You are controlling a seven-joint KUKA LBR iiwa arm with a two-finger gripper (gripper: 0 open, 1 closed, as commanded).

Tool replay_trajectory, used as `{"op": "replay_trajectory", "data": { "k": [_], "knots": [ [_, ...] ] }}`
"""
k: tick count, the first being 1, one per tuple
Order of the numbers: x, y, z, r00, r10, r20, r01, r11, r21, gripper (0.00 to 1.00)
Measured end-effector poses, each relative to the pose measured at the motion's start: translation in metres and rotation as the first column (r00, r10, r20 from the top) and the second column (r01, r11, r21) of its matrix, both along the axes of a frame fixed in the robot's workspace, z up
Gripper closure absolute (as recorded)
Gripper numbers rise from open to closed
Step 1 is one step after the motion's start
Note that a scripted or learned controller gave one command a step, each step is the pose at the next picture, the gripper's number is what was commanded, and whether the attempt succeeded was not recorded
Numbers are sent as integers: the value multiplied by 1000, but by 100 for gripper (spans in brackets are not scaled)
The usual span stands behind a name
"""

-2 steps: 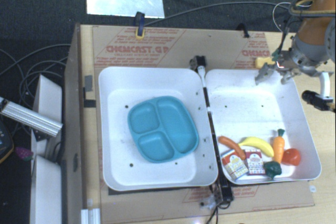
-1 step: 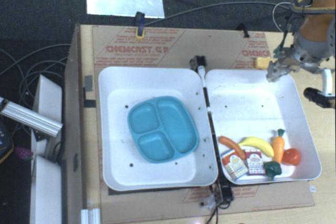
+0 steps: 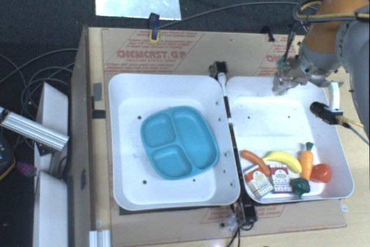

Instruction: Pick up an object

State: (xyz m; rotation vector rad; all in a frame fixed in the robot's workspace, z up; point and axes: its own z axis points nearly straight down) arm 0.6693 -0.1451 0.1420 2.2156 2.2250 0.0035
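Gripper (image 3: 282,85) state couldn't be told; toys, banana (image 3: 283,159) included, lay well below it — likely an empty grab.

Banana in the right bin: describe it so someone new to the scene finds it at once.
Take the right bin, then its near end, where the toy food is heaped. The banana lies across the top of that heap, between a sausage and an upright carrot. It is the only yellow, curved piece there.
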Motion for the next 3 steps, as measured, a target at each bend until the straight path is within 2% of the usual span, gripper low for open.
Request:
{"op": "replay_trajectory", "data": {
  "k": [1,2,3],
  "knots": [
    [0,39,11,1000,1,0,-1,1000,0,100],
    [0,101,44,1000,2,2,-2,1000,1,100],
    [0,92,86,1000,-2,2,2,1000,-1,100]
  ]
}}
